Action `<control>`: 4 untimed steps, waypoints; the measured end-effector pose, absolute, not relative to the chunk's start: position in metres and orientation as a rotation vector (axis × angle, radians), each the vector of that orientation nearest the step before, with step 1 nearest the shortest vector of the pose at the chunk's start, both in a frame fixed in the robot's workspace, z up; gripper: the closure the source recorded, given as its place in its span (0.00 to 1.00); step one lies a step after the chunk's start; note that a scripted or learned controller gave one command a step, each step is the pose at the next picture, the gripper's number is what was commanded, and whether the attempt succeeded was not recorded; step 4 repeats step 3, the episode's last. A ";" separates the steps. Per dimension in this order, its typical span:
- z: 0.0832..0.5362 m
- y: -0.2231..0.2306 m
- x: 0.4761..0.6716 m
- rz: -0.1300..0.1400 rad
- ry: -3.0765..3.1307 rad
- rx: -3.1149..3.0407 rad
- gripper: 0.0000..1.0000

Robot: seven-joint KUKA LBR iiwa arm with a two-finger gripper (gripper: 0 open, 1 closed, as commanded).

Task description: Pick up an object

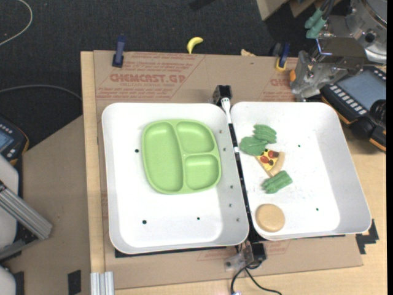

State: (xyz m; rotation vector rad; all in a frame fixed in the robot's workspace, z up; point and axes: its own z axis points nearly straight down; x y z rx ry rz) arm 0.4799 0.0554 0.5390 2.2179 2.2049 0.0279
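Observation:
The right bin (319, 158) holds several small toy foods. Two green leafy pieces (258, 139) lie near its left wall, with a pizza slice (271, 160) just below them. A third green piece (277, 182) sits under the slice. At the bin's near left corner rests a round tan bun (269, 217). My gripper (309, 77) hangs beyond the right bin's far edge, over the cardboard, well apart from all the foods.
The left bin (123, 195) holds a green divided plate (181, 156). A black divider strip (232, 146) runs between the bins. Blue clamps (118, 53) hold the cardboard at the back, with a yellow banana toy (194, 43) behind it. A controller pendant (356, 97) lies at right.

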 end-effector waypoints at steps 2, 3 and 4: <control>0.493 0.230 0.478 -0.008 2.237 2.211 1.00; 0.494 0.204 0.479 -0.004 2.221 2.224 1.00; 0.494 0.204 0.479 -0.004 2.221 2.224 1.00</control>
